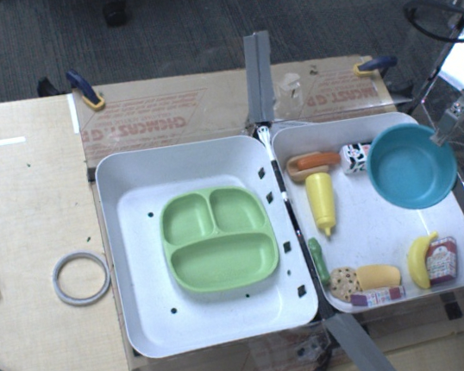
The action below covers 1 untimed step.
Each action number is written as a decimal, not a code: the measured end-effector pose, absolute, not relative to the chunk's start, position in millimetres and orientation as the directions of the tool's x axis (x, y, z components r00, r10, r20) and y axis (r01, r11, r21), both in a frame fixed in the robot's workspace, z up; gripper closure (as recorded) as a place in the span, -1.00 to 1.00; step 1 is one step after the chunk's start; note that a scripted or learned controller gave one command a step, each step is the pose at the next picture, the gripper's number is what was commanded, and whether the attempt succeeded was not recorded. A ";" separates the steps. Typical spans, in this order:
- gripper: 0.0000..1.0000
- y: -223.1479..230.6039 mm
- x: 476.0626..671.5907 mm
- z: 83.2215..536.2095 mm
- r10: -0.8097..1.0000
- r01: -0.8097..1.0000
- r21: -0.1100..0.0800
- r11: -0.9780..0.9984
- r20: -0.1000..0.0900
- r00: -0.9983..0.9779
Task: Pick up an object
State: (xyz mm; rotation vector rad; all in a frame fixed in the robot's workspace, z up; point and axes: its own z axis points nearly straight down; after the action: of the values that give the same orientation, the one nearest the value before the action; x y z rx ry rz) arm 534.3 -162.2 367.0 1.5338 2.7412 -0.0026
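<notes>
The round blue plastic bowl (408, 168) sits at the far right corner of the right white bin (370, 228), just left of the claw (444, 136) and touching it at its rim. The grey claw pokes in from the right, low and slanted. I cannot tell if it is apart or together. The red words on the brown cardboard (160, 117), far to the left of the claw, are too faint to read.

Bright, even overhead light, soft shadows, sharp focus throughout
</notes>
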 end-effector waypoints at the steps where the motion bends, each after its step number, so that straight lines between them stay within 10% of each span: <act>1: 1.00 -162.3 535.5 376.2 0.851 0.851 -0.001 0.525 -0.004 -0.525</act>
State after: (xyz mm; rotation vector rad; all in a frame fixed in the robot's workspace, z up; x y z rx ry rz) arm 535.5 -162.3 376.2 1.5303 2.7403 -0.0044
